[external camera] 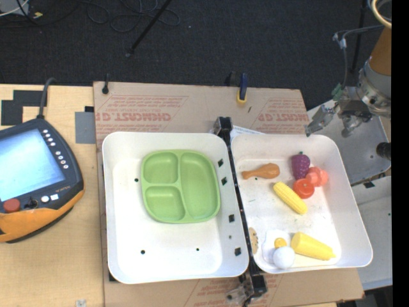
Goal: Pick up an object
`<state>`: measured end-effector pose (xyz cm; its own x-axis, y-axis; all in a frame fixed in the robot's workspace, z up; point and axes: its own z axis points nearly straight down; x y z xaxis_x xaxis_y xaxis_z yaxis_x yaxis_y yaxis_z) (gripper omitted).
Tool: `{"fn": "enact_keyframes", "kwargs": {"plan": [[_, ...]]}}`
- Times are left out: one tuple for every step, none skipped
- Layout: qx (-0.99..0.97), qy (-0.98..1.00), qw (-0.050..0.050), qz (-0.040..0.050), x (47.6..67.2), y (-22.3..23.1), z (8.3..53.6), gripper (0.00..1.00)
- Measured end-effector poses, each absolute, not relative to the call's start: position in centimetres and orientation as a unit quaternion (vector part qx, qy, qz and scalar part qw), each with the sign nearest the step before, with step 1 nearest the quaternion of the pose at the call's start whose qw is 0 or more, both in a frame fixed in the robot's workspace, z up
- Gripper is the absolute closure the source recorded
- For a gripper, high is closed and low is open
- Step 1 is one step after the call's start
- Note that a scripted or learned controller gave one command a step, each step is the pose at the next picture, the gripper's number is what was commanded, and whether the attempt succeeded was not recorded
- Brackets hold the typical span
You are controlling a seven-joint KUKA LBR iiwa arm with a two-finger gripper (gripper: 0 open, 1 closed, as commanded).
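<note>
Nothing is picked up yet: your gripper hangs open and empty, every toy, purple grapes nearest, lying below-left of it in the right bin.

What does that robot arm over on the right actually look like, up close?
The arm is a rounded column with an orange band above a grey wrist. Below that sits a cluster of bare grey metal parts, the gripper, with thin pieces sticking out. A thin hooked grey piece, perhaps a cable, rises beside it.
</note>
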<state>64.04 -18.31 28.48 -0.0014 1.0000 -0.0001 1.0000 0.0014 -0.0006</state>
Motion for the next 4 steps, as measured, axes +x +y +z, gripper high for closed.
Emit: {"fn": "enact_keyframes", "kwargs": {"plan": [[-0.706, -0.709, 0.003, 0.0022, 64.5, -17.9, 22.1, 0.00], [-0.706, -0.708, 0.004, 0.0023, 64.4, -17.9, 15.7, 0.00], [-0.706, -0.708, 0.003, 0.0022, 64.1, -18.6, 9.9, 0.00], [-0.706, -0.708, 0.002, 0.0012, 64.2, -18.4, 8.7, 0.00]]}}
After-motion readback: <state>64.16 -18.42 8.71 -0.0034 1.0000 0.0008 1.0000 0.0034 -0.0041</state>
